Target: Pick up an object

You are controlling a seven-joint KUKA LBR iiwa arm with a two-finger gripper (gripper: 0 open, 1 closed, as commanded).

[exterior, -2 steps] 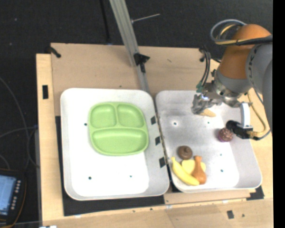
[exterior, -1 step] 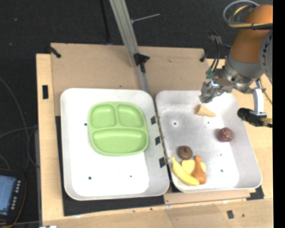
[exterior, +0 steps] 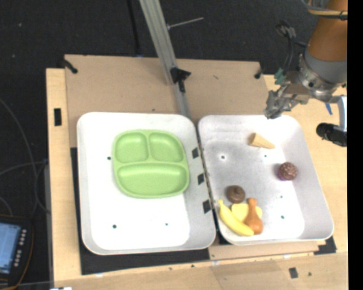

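A: Starting at the far left. A small screen device (exterior: pixel 6 246) is sitting off the bench, well left of the right-hand bin (exterior: pixel 230 138), with dark cables trailing near it.

B: Noted. Next?

A: The left-hand bin (exterior: pixel 97 222) is lying just beside the right-hand bin, their inner rims touching along the middle. A green divided tray (exterior: pixel 150 164) is resting flat in it, three compartments facing up.

B: And the metal pole?

A: A grey slanted pole (exterior: pixel 160 35) is running down from the top toward the back corner of the right-hand bin, ending near the seam.

B: Contents of the right-hand bin?

A: Along its front rim, a yellow banana (exterior: pixel 232 220) is lying with an orange carrot-like piece (exterior: pixel 253 215) touching it. A brown round object (exterior: pixel 234 193) is sitting just behind those two. A pale yellow wedge (exterior: pixel 261 141) is lying toward the back, apart from the rest. A dark reddish ball (exterior: pixel 287 171) is sitting near the right wall.

B: The arm?

A: The gripper (exterior: pixel 276 110) is hanging over the back right corner of the right-hand bin, above the rim, behind the wedge. Nothing is showing between its tips; how wide they are standing, I cannot tell.
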